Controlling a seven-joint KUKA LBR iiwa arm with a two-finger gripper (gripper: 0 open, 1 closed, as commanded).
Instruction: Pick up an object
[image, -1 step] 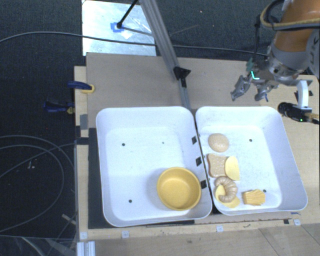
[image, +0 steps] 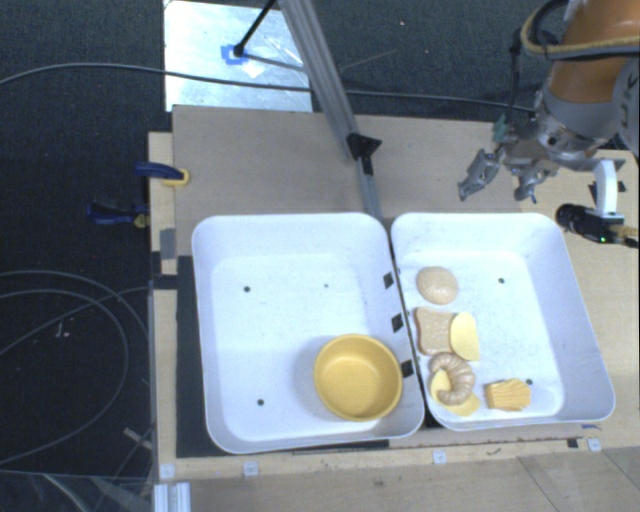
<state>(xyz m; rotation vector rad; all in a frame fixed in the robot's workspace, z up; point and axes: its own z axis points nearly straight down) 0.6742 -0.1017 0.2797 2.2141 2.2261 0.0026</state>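
Left bin (image: 230, 250) sits well down-left of the gripper (image: 505, 180); right bin (image: 560, 250) is just below it, toward the camera. Gripper hangs over bare bench past the right bin's far rim, fingers spread apart, nothing between them. Yellow bowl (image: 358, 376) is far off, down-left, in the left bin's near corner. Small food pieces cluster in the right bin's left half, all down-left of the gripper: toast slice (image: 433, 330), round bun (image: 437, 285) nearest, curled croissant (image: 455, 376), yellow chip (image: 465, 336), ridged yellow piece (image: 508, 395) farthest. Likely target is the bun; reaching it means moving in over the rim and leftward, then down.
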